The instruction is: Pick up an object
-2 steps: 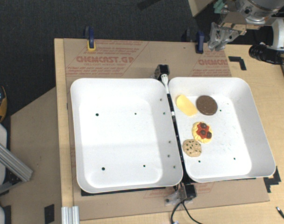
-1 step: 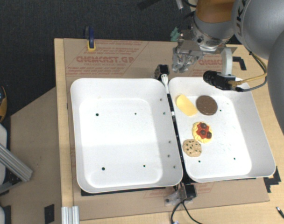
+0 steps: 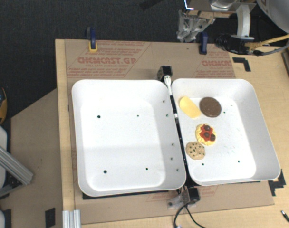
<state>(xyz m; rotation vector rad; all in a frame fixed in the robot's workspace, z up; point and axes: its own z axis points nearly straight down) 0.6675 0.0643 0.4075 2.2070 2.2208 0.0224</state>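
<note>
Four small food-like objects lie in the right bin, toward its left side. A pale yellow oval piece sits beside a round dark brown cookie. Below them rests a yellow piece topped with red and dark spots, and under that a tan chocolate-chip cookie. My gripper hangs at the top of the view, above the bench's far edge and well behind the bins. Nothing shows between its fingers.
The left bin lies beside the right one, with a black clamp at their shared far corner. Blue clips hold the cardboard base. Cables trail at the bench's front edge.
</note>
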